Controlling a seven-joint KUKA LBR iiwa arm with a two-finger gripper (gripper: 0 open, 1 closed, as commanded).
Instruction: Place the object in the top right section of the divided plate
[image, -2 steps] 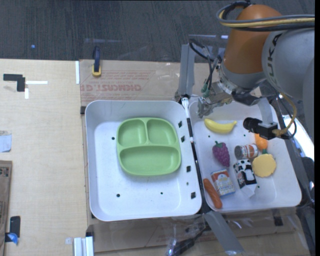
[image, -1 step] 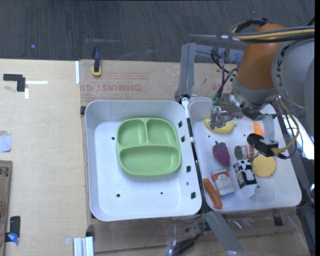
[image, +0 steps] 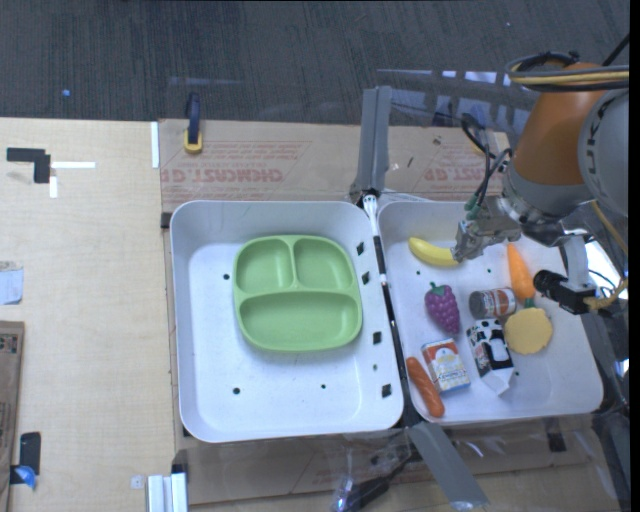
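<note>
pale wood surface (image: 90, 300) bearing two shallow white bins side by side. left bin (image: 205, 400) holding just the green divided plate (image: 297, 292), its top right section (image: 325, 265) bare and waiting. right bin (image: 575, 395) crowded with a banana (image: 432, 251), purple grapes (image: 443, 306), carrot (image: 518, 270), small can (image: 492, 302), yellow round piece (image: 529, 330), orange carton (image: 447, 364), black-and-white carton (image: 491, 352) and a sausage (image: 424, 387). grey arm with orange band (image: 560, 120) reaching in from the right, jaws (image: 470, 240) low just beside the banana's right end, likely lining up a grab there; apart or together, cannot tell. nothing seen clamped. object to move probably the banana, not yet lifted from the right bin.
</note>
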